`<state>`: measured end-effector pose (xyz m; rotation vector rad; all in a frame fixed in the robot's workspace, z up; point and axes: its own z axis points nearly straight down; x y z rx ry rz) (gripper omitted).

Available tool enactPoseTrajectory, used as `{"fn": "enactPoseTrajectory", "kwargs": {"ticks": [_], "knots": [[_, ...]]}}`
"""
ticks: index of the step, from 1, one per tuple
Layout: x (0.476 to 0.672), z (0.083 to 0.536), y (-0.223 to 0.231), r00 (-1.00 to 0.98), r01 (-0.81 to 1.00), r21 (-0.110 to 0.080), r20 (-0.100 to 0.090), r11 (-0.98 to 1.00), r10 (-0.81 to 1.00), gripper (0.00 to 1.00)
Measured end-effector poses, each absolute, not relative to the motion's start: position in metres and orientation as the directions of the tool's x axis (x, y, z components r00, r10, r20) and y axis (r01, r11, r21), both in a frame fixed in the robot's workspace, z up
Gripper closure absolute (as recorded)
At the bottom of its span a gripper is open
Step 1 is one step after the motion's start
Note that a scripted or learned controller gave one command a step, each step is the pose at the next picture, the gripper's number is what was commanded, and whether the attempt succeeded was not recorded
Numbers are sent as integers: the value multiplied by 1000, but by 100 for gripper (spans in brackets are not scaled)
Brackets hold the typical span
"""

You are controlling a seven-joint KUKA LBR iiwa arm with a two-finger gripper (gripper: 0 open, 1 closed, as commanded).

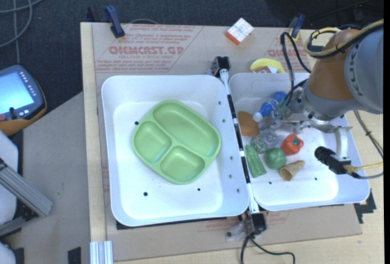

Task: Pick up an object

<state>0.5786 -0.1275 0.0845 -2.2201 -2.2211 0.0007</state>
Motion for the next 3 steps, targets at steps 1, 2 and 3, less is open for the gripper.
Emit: {"fn": "enactPoseTrajectory", "kwargs": {"ticks": [1, 2, 3], "knots": [[527, 84, -126, 2, 1000, -6, 2, -2, 1000, 0], [506, 84, -105, 0, 1000, -4, 2, 0, 1000, 0], [508, 95, -106, 1, 1000, 2, 0, -1, 1000, 100]]}}
